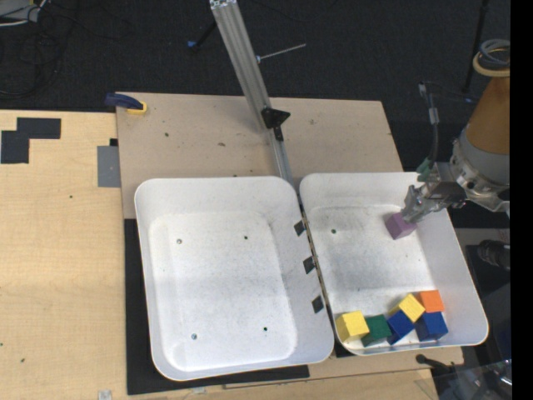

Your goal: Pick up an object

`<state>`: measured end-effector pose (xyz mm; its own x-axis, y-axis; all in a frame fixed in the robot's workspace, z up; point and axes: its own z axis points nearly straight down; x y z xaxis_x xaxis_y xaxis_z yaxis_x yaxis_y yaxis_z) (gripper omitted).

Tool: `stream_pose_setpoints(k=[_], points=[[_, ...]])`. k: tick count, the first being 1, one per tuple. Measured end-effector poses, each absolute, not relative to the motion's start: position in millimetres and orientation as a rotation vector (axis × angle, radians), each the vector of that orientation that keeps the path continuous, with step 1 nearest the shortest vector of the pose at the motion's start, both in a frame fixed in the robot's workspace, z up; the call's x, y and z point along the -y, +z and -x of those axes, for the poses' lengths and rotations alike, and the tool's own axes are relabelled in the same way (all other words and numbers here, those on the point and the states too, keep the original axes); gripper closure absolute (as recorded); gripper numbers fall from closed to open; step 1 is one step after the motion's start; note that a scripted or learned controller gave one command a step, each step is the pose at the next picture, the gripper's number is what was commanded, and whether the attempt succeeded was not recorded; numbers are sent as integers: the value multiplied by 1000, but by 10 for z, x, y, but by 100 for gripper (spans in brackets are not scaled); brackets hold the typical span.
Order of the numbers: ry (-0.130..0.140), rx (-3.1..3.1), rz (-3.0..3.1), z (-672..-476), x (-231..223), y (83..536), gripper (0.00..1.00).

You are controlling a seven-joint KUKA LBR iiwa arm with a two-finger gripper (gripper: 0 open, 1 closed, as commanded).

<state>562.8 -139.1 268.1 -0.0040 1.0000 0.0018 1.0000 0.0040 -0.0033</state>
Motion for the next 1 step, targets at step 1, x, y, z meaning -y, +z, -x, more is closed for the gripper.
stream_pose_setpoints(k=[1], points=[[2, 2222, 2215, -5604, 924, 2684, 100]])
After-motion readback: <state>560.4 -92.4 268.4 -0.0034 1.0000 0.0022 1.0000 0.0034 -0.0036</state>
